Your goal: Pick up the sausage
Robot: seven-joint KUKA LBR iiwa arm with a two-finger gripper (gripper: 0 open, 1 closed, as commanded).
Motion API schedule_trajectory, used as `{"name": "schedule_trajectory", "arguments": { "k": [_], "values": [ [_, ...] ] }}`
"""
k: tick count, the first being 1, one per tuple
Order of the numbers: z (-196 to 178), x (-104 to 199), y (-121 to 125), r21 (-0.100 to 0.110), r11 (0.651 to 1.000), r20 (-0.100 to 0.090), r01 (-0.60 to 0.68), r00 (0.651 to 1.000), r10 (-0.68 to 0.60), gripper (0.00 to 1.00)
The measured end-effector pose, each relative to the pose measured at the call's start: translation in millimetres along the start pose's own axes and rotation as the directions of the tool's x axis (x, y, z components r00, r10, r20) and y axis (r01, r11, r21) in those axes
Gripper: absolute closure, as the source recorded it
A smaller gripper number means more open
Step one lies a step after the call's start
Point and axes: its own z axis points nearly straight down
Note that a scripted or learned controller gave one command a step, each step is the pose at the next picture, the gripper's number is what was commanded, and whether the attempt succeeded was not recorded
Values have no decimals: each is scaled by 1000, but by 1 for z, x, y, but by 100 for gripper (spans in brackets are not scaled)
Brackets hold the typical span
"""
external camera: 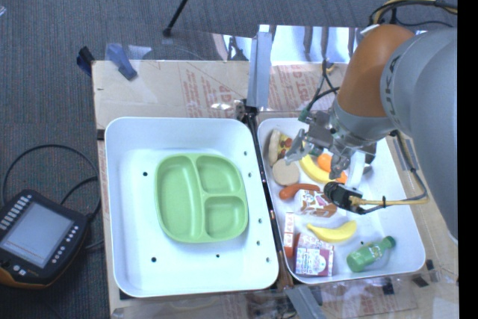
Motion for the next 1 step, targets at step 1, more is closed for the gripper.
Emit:
{"name": "schedule_trajectory", "arguments": {
  "k": [1],
  "values": [
    [-8,0,-1,6,1000,1,2,1000,-2,100]
  ]
}}
